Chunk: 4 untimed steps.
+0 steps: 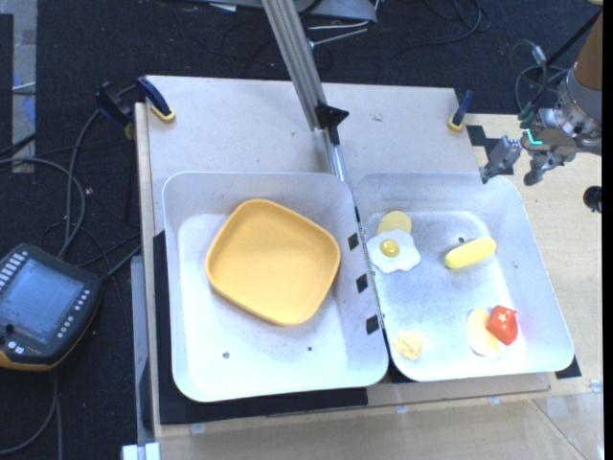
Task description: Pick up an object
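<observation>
Camera view: tool (517, 163) spread open, holding nothing, above right bin's (536, 257) far corner; best lower straight over yellow block (470, 253), fingers straddling its short width.

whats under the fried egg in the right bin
A round yellow piece pokes out from behind the fried egg, partly covered. The rest under the egg is hidden; around it, bare bin floor.
</observation>
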### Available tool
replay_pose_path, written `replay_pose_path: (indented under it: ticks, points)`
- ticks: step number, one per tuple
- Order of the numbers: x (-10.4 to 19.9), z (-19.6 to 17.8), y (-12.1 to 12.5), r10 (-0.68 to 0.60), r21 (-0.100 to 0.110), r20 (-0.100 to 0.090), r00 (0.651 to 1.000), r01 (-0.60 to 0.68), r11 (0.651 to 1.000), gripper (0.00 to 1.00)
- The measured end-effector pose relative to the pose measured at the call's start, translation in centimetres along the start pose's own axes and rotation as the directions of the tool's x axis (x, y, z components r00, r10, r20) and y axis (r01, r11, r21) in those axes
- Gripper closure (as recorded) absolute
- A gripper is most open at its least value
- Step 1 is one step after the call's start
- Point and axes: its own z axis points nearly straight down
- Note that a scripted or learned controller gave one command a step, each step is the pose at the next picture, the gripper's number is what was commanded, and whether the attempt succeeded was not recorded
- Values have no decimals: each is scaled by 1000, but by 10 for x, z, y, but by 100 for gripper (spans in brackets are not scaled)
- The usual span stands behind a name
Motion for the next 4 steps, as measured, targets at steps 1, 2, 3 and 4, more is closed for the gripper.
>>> replay_pose_path:
  ticks: [1, 2, 3, 4]
  points:
    - [0, 0, 0, 0, 0, 0, 1000, 0, 1000, 0]
    - [3, 62, 5, 0, 6, -1, 1000, 0, 1000, 0]
    - [1, 105, -1, 0, 4, -1, 1000, 0, 1000, 0]
    - [8, 156, 6, 0, 4, -1, 1000, 0, 1000, 0]
